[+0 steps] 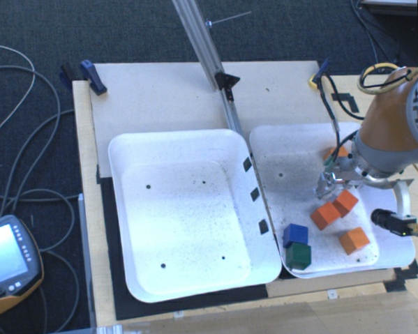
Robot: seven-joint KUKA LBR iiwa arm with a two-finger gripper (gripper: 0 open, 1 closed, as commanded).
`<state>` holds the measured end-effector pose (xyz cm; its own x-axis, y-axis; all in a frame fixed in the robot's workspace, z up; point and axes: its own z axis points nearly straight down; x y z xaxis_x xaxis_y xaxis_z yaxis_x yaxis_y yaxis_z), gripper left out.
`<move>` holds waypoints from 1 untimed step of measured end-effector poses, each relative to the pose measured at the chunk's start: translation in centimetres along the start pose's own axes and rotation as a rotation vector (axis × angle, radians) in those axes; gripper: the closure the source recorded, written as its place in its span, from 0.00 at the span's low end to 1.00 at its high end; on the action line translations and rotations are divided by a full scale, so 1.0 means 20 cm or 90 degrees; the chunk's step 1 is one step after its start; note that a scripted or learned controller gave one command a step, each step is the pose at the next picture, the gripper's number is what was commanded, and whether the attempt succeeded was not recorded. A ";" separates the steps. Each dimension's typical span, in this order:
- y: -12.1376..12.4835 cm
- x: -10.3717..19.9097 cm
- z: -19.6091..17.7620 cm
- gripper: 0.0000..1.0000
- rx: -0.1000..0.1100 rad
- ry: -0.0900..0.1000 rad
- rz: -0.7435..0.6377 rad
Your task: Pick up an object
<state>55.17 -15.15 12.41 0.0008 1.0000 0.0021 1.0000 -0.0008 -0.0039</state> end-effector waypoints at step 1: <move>0.01 0.00 0.00 0.00 -0.002 0.000 0.000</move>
<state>55.30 -15.14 12.34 0.0000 1.0000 0.0017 1.0000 0.0000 -0.0011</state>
